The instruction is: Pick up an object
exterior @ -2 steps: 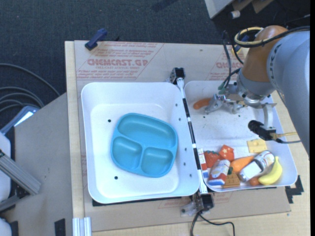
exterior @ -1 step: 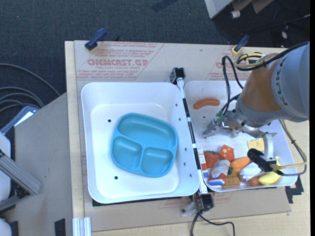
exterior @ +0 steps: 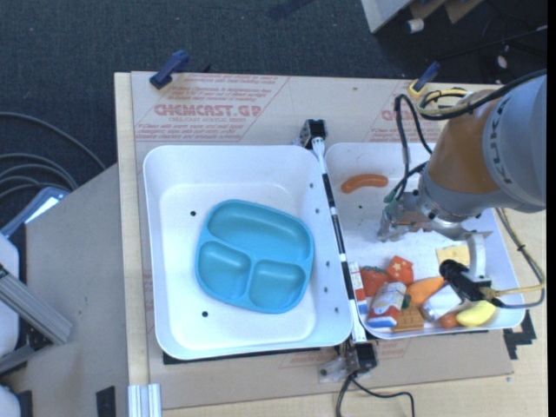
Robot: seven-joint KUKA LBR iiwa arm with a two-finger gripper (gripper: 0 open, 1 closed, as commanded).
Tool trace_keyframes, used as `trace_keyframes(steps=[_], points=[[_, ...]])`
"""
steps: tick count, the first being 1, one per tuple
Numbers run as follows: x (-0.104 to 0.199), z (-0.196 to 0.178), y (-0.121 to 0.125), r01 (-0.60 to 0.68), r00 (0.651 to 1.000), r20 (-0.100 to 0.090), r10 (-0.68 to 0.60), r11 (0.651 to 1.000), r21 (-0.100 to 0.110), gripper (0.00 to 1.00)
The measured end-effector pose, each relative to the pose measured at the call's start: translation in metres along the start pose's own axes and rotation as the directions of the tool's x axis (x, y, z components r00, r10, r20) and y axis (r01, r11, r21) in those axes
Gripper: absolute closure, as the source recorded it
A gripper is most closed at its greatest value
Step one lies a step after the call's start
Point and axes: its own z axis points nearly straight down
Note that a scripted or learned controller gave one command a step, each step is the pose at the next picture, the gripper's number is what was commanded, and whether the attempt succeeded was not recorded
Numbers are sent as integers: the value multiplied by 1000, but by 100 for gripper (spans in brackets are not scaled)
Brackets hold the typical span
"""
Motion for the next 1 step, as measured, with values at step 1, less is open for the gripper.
trace_keyframes(steps=[1], points=[[0, 0, 0, 0, 1000, 0, 0, 1000, 0, 0]])
